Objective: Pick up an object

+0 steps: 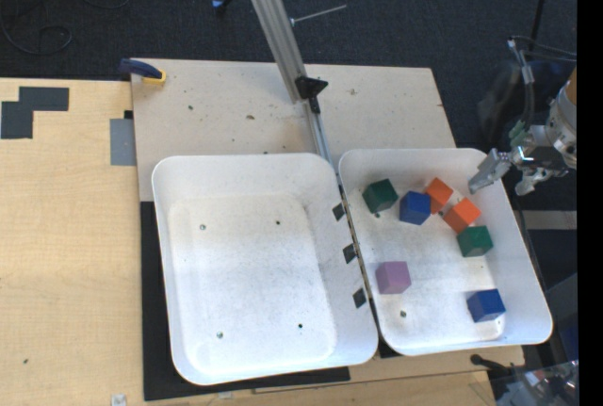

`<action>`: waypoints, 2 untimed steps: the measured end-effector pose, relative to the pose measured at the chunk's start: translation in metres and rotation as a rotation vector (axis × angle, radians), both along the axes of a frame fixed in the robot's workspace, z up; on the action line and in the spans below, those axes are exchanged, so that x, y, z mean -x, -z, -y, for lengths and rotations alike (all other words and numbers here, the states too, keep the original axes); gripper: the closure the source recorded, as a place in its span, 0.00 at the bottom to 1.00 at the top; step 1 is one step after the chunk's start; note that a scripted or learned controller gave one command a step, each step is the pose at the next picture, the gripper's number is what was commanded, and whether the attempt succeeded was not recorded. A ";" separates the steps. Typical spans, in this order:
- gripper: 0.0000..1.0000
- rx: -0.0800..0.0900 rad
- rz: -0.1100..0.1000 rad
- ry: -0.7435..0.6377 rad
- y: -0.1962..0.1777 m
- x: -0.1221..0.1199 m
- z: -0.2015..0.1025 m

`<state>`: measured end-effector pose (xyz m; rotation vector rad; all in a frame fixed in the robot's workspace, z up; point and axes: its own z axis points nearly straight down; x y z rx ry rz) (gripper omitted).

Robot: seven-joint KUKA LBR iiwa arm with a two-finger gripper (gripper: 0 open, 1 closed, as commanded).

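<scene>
The right bin (438, 338) holds several coloured cubes. A green cube (381, 196), a blue cube (415, 207) and two orange cubes (439, 193) (461, 214) cluster near its far side. Another green cube (475, 240) lies just below them, a purple cube (393, 277) sits mid-bin, and a second blue cube (485, 304) rests near the front right corner. My gripper (505, 174) hovers over the bin's far right rim, open, with nothing between its fingers. It stands just right of the orange cubes.
The left bin (245, 263) lies beside the right one, with black clips along the shared wall. A slanted aluminium post (278, 27) rises behind the bins. A blue and yellow clamp (143, 71) sits at the board's far left corner.
</scene>
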<state>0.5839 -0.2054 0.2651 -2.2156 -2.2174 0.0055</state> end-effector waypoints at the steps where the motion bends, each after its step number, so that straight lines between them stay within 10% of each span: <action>1: 0.00 0.002 0.004 -0.002 -0.003 -0.001 0.000; 2: 0.00 0.000 -0.002 0.000 0.062 -0.002 -0.004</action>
